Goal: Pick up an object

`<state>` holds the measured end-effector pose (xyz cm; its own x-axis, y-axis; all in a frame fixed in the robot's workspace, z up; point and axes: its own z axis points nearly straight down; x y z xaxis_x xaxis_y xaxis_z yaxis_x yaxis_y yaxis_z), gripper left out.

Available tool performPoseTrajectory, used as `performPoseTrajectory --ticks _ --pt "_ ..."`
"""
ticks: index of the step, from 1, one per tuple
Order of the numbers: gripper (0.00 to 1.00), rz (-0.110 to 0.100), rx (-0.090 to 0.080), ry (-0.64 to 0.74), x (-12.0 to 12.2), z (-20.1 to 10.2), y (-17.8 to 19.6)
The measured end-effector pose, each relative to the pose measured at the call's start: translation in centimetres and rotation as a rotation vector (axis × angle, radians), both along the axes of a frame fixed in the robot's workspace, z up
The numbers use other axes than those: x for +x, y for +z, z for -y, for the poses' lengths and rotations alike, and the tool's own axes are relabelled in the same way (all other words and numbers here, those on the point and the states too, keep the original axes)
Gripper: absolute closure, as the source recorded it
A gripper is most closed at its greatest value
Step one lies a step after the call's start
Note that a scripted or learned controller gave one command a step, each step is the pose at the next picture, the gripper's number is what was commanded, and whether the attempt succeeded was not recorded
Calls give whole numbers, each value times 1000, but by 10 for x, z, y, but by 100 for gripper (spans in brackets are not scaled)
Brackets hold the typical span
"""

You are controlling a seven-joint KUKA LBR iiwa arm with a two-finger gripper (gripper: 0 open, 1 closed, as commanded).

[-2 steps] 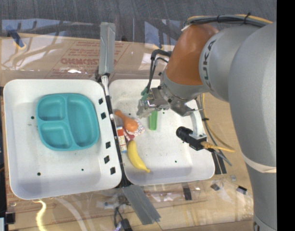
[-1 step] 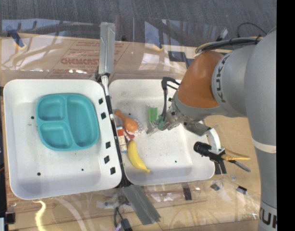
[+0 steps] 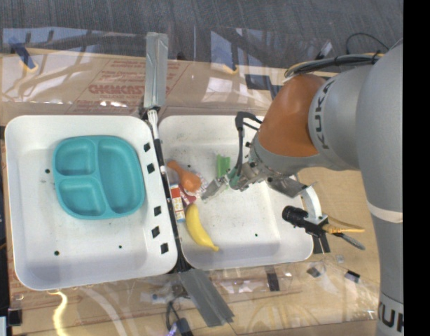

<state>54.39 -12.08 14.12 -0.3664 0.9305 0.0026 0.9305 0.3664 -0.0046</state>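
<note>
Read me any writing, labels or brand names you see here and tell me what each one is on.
"KUKA", partly cut off, on the grey arm near the orange band.
Red print on the brown cardboard behind the bins: too blurred to read.
Label on the small packet by the banana: too small to read.

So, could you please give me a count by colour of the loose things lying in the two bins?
Teal: 1, the divided tray in the left bin
Yellow: 1, the banana in the right bin
Orange: 1, the carrot-like piece
Green: 1, the small block
Red and white: 1, the small packet
Total: 5
</note>
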Motion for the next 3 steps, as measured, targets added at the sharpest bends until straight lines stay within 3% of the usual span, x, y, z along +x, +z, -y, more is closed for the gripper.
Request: performPoseTrajectory --ticks 1,2,3 --pt "0 28 -6 142 -22 -21 -40" --pt "0 4 0 72 42 -19 -49" --pt "100 2 0 76 42 -19 -40"
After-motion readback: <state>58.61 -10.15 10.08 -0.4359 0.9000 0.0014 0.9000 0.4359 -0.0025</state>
